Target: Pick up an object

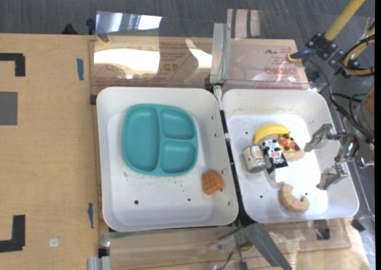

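Teal plastic catches us first at the left: one divided plate (159,139) lies flat in the left bin (110,162), with one small orange-brown piece (212,182) just beside its lower right corner. Moving right across the worktop (41,144), the right bin (333,203) holds a tight cluster: one yellow banana-like piece (271,131), one small can (255,158), one black-and-white item (275,154) and a flat colourful piece (291,145), touching one another; one tan ring-shaped piece (293,198) lies apart below them. At the bin's right side we see the gripper (329,159), its fingers spread wide with nothing between them. We judge the pick not yet done: no object is lifted, and the approach, closing and lift all remain.
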{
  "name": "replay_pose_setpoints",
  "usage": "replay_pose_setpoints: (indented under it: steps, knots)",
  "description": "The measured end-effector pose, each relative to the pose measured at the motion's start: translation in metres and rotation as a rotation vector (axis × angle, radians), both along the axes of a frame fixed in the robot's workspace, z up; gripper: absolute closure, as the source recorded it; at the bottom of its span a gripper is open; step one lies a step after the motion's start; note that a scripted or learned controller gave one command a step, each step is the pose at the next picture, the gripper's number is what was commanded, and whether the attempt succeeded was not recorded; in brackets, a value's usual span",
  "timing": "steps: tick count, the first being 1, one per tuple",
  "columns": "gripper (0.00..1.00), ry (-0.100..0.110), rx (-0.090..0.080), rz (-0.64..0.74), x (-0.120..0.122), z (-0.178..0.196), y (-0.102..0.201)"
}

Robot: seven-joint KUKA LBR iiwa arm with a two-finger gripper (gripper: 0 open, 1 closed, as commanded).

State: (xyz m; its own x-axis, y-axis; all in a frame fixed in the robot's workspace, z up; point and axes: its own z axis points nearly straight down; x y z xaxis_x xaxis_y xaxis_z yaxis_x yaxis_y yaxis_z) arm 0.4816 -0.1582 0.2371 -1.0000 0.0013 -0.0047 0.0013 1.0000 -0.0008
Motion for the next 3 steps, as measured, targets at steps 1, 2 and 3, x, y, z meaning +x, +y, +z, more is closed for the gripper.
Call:
replay_pose_setpoints:
  steps: [1, 2, 3]
  knots:
    - [0.00, 0.004, 0.001, 0.256, -0.002, -0.074, 0.018]
    - [0.00, -0.018, -0.006, 0.256, 0.025, -0.121, 0.014]
    - [0.00, -0.051, -0.027, 0.209, 0.022, -0.126, 0.034]
